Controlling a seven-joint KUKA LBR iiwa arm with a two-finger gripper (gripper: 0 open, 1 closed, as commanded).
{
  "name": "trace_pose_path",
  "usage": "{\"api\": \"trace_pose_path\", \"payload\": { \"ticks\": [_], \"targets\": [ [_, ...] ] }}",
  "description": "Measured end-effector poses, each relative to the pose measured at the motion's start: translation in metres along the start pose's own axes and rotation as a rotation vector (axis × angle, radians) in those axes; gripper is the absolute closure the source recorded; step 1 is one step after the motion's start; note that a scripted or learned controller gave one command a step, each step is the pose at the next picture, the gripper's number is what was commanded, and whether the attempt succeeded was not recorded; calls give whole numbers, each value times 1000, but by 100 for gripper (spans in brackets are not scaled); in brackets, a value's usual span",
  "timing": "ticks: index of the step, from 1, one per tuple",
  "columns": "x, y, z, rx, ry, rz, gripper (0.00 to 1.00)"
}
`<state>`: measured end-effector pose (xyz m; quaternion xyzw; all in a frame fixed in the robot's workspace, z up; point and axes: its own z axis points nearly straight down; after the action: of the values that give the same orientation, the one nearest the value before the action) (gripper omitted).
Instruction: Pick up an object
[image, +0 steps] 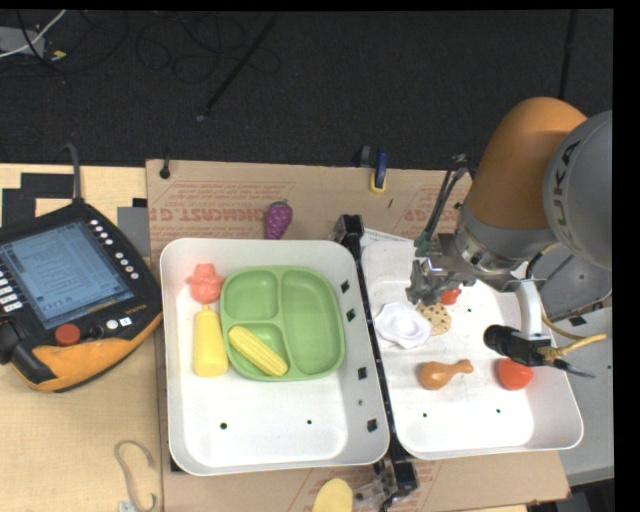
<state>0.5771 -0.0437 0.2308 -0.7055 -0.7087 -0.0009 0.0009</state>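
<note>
Working in the bin (480, 420) on the arm's side: the gripper (430, 288) sits low over the far corner, with the arm (525, 170) behind and above it. Wide or narrow, I cannot tell. The tip is a dark clutter against the white floor, and nothing can be seen held in it.

Candidates, all close to the tool:
- Cookie (436, 318): just beside the tool on the camera side, lying flat.
- Small red piece (451, 295): right at the tool on the arm's side, partly covered by it.
- White crumpled lump (400, 325): camera side and away from the arm, touching or almost touching the cookie.
- Drumstick (443, 373): further toward the camera, standing alone.
- Tomato (515, 373): toward the camera and the arm's side, well apart from the tool.

Judgement: the pick is not yet made, and this looks like the descent. To do it well, commit to one item and centre on it. Do not straddle the cookie and lump together. The flat cookie offers a poor grip, while the lump and the red piece stand higher. The drumstick is probably the cleanest take, since it has bare floor all round. Come straight down and close only near the floor.

Hard to make out: what the red piece is, whether the lump is cloth or a toy, and whether the tool already touches anything. The arm is cut off at the frame edge.
</note>
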Motion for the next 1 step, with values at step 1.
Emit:
{"api": "trace_pose_path", "payload": {
  "ticks": [1],
  "targets": [
    [32,18,-5,1,-1,2,100]
  ]
}}
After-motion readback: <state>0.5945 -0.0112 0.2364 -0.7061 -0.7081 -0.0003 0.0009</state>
